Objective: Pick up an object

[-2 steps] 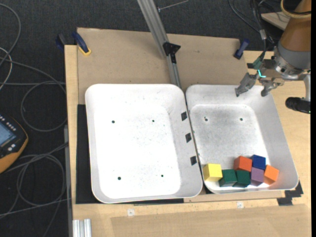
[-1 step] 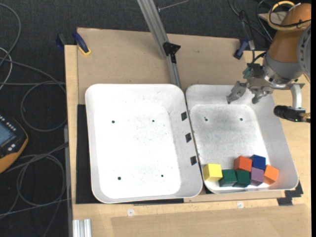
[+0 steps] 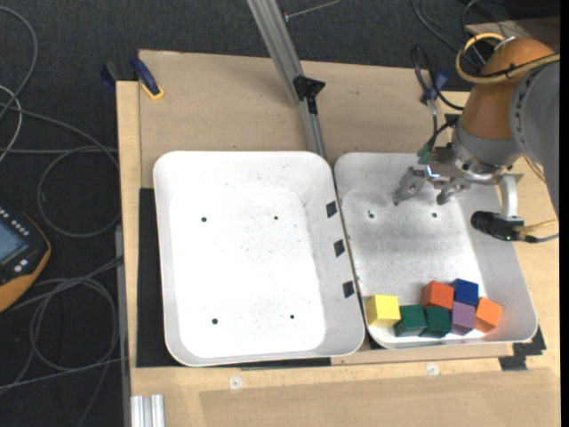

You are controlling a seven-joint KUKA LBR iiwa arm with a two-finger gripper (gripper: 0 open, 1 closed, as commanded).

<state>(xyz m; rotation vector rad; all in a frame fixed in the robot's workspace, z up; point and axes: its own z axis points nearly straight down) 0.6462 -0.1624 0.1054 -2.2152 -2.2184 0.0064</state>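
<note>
Blocks crowd the near edge of the right bin (image 3: 498,265), closest to the camera, and all of them lie well away from the claw (image 3: 425,190), toward the viewer.

That claw hangs over the far part of the same bin, its two fingers (image 3: 404,189) spread apart, with bare white floor showing between them. Nothing is clamped there. The grey arm (image 3: 533,105) with its orange band (image 3: 498,60) rises behind it and off to the right.

Going outward from the claw toward the camera comes first a stretch of speckled floor, then the cluster. An orange block (image 3: 437,294) and a blue block (image 3: 465,290) sit at its far side, nearest the claw. Just past them are a purple block (image 3: 464,314), a second orange one (image 3: 488,312) at the right end, and two green blocks (image 3: 423,320) side by side. A yellow block (image 3: 384,309) sits a little apart at the left end. Most touch one another; the yellow one looks just clear of the greens.

Across the divider from the claw, to its left in the view, lies the left bin (image 3: 178,238).

By my reading the pick has not begun in earnest: no block is lifted, and the claw is neither over nor beside any of them. What remains is nearly everything: travel toward the cluster, descend, close on one block and raise it. The tight packing may make a clean grasp awkward; the yellow block looks the freest.
</note>
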